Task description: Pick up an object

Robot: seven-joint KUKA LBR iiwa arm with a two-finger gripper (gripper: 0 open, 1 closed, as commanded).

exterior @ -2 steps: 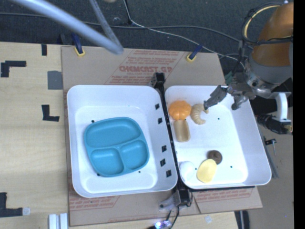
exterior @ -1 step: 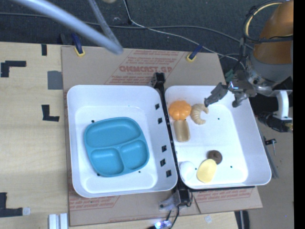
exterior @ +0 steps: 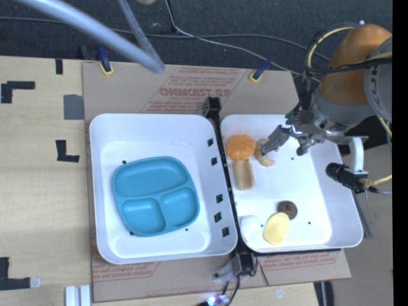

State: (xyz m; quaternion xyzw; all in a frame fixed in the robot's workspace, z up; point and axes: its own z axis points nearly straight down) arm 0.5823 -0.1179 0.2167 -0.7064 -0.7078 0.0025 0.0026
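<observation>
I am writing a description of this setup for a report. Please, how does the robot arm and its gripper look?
The arm is grey, with a rounded orange band above the wrist. Thin cables loop around that orange part. The gripper is dark grey, with two slim fingers reaching out from a bulkier metal body. A black cylindrical part with a white bracket sticks out below the wrist.

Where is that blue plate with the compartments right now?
In the camera view, the blue plate lies flat in the left bin, alone, across the divider from the orange ball and the gripper in the right bin.
</observation>
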